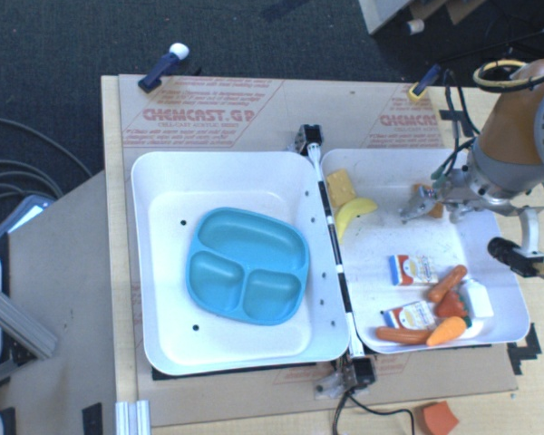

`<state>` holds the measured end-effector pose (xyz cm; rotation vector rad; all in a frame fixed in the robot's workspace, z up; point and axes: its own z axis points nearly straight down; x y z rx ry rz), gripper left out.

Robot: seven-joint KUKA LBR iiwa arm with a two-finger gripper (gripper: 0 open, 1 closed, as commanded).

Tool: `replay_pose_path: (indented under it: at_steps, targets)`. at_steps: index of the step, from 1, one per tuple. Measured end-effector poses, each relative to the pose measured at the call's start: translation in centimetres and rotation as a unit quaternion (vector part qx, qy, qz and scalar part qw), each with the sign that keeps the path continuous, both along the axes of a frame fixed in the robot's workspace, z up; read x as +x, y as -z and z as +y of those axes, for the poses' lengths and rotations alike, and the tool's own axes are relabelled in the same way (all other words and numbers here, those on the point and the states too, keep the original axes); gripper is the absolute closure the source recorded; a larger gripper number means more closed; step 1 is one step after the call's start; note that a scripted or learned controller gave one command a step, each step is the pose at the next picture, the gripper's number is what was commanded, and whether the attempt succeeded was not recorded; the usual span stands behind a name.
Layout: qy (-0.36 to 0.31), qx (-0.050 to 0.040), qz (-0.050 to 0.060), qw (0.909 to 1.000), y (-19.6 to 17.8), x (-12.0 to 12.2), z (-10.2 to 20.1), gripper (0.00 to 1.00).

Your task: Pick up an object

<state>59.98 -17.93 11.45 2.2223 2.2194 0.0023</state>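
My gripper (424, 205) hangs low over the back of the right bin (500, 243), reaching in from the right under the orange wrist band. It points left towards a yellow banana (354, 214) and a yellow block (342, 187) by the bin's left wall, a short gap away from both. Nothing shows in its grasp. Towards the front of the bin lie two small cartons (411, 268) (408, 315), a red sausage (446, 284), an orange carrot (446, 331) and a long sausage (403, 335).
The left bin (159, 243) holds a blue divided plate (247, 265). A black divider (331, 243) runs between the bins. A blue-handled tool (163, 66) lies on the bench's back left corner.
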Motion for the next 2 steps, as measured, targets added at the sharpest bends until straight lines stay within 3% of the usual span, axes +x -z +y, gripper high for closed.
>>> replay_pose_path:
  at_steps: [1,2]
  targets:
    - [-0.002,-0.0024,-0.006,1.0,2.36,7.08,-0.75,0.0]
    - [-0.003,-0.0034,-0.006,1.0,1.4,7.07,-0.77,1.0]
